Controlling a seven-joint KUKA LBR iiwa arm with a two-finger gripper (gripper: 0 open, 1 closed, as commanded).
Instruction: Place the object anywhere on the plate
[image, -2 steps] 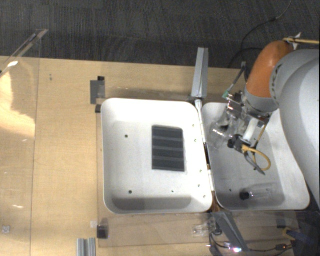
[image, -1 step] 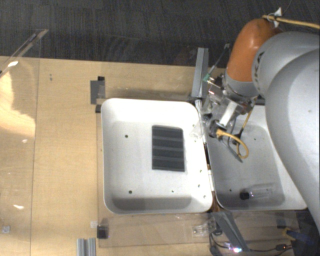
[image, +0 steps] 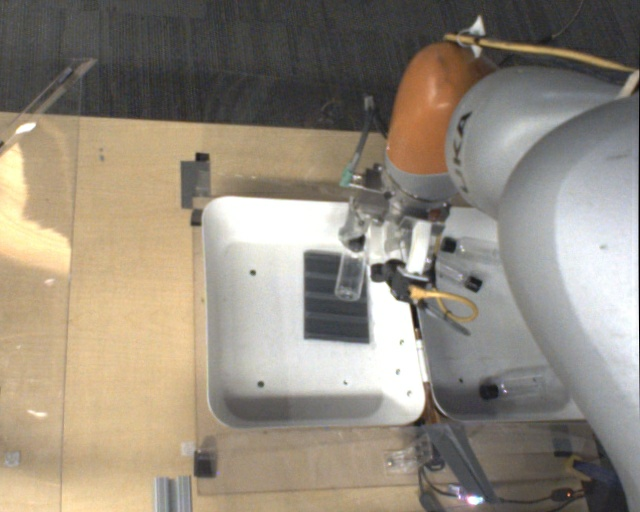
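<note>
Plate, dark and ribbed, lies flat in the left bin, toward its right side. Above the plate's upper right corner hangs the gripper, fingers closed on a small clear tube held upright. Another clear tube lies in the right bin.

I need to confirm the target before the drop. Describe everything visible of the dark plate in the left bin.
The plate is a dark grey, nearly black rectangle with ridges or slats running across it, matte in look. It lies flat on the floor of the left white bin, right of the bin's middle, apart from the walls. The gripper hangs over its upper right part, and a clear, tube-like object at the gripper overlaps the plate's top edge. Whether that object touches the plate cannot be told.
</note>
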